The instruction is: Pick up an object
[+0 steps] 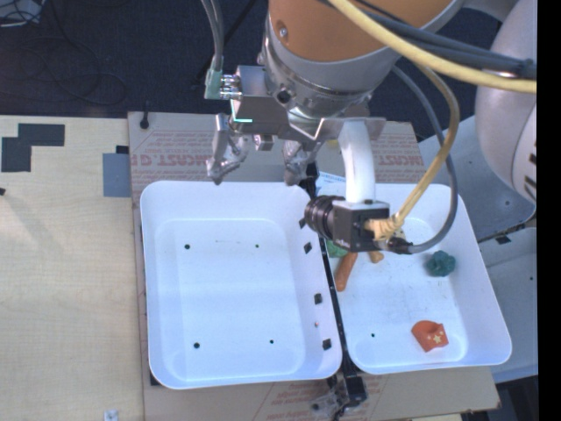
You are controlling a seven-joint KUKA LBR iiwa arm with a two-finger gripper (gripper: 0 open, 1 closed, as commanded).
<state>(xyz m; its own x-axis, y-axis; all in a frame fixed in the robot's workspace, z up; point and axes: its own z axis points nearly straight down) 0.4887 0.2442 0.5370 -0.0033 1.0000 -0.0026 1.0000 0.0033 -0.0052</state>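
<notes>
1. Bins sit side by side on the table (61, 261), seen from above at a slant. Both are white and shallow.
2. Above the far edge of the left bin (230, 298) hangs the tool (259, 172), at the end of the big grey and orange arm (351, 33).
3. The tool's two fingers (226, 160) point down and stand apart, with a gap between them. Nothing is between them.
4. The left bin has only small dark dots on its floor.
5. The right bin (473, 323) holds the things to pick up.
6. A red-orange lump (429, 335) lies near the front of the right bin, well apart from the tool.
7. A small green lump (441, 263) lies near the right side of that bin, further back than the red one.
8. A long orange stick-shaped thing (344, 272) lies near the left wall of the right bin, tilted. Its top end is hidden under a black box.
9. That black box (349, 221) hangs on a white tube (358, 167) over the right bin. A yellow cable (429, 178) curves up from it.
10. Brown cardboard (175, 152) with red letters lies under the bins.
11. Some dark wires (53, 24) lie on the dark floor behind the table.
</notes>
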